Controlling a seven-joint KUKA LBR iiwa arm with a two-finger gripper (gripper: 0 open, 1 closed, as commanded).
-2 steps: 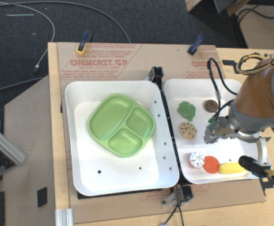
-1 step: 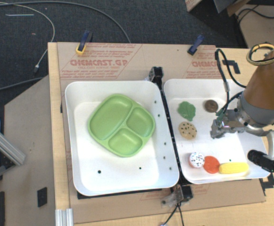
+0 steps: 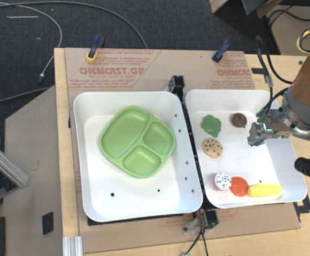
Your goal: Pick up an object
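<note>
Camera view looks down on the surface (image 3: 144, 63) and its two white bins. At the right of the frame the claw (image 3: 257, 135) hangs low over the right bin (image 3: 283, 159), in bare floor just right of a brown round piece (image 3: 239, 120); nothing is visible between its fingers, and whether they stand apart or together cannot be told at this size.

The pickable things all lie in this bin. A green leafy lump (image 3: 211, 124) sits upper left, a speckled cookie (image 3: 213, 147) just below it. Along the lower edge a white spotted ball (image 3: 222, 182), an orange ball (image 3: 239, 186) and a yellow bar (image 3: 264, 190) are packed in a row, touching or nearly so. The left bin (image 3: 90, 196) carries only a green divided plate (image 3: 137, 141).

Risks, as a judgement: from where it hangs, the claw could close on bare floor beside the brown piece. The brown piece and cookie look flat and low, so fingers may skid over them. The balls would likely roll away from a glancing touch. The crowded row invites catching two things or knocking neighbours against the wall.
</note>
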